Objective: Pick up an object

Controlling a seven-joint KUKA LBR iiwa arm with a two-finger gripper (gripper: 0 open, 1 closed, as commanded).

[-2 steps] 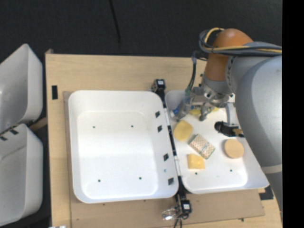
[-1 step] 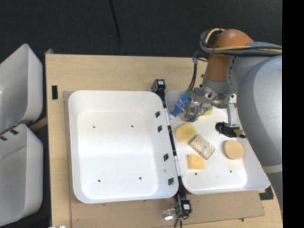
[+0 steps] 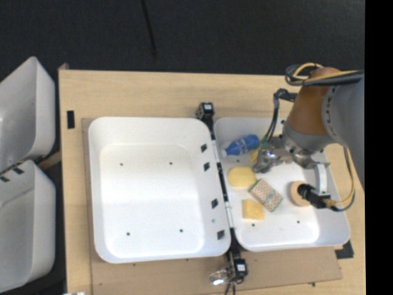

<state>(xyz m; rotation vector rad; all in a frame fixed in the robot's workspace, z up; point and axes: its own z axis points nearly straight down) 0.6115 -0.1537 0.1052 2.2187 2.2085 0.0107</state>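
In the right bin lie a blue object, a round yellow object, a small patterned box, a yellow block and a tan ring. My gripper is low in this bin, just right of the blue object and above the round yellow one. It looks close to the yellow object's upper right edge. I see nothing clearly held in it.
The left bin sits beside the right one, with a black-clipped divider between them. The grey arm with cables covers the right bin's upper right part. White shapes stand left of the bench.
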